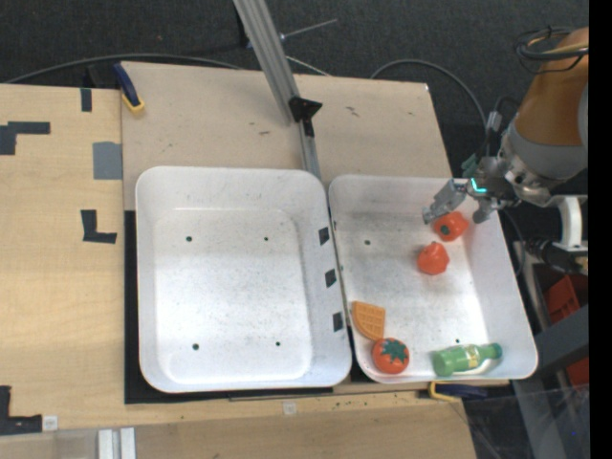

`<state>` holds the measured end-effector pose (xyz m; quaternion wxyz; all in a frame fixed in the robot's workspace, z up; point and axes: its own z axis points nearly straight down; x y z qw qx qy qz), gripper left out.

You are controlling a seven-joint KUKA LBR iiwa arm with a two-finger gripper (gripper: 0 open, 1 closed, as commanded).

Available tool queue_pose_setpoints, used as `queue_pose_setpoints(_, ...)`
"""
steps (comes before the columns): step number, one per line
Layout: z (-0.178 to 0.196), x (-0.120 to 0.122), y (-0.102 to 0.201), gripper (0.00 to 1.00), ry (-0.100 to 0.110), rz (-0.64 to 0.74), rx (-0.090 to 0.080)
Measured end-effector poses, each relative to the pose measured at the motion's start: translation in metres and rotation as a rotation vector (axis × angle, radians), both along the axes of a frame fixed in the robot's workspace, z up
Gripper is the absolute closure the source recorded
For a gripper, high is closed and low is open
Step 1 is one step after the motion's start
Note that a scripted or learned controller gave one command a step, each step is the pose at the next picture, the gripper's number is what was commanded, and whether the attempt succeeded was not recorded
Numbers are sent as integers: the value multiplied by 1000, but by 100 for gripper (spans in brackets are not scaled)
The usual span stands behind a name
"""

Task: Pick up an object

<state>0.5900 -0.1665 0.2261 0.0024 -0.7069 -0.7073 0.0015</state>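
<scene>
The right bin holds several toys. A small red-orange fruit lies near its far right corner. My gripper hangs just above that fruit, open, with one finger on each side of it; the fruit rests on the bin floor. A second red-orange piece sits a little nearer the front. Along the front wall lie an orange wedge, a tomato with a green top and a green bottle on its side.
The left bin stands beside the right one, its rim touching at the middle. A grey slanted pole rises behind the bins. The arm's orange band is at the right edge.
</scene>
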Motion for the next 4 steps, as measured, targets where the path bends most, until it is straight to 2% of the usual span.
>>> queue_pose_setpoints(1,3,1,0,0,-4,2,-1)
queue_pose_setpoints(2,-53,9,6,0,1,2,-1)
queue_pose_setpoints(3,-104,12,-2,0,1,0,-2)
queue_pose_setpoints(4,-140,12,-1,0,-1,1,-2)
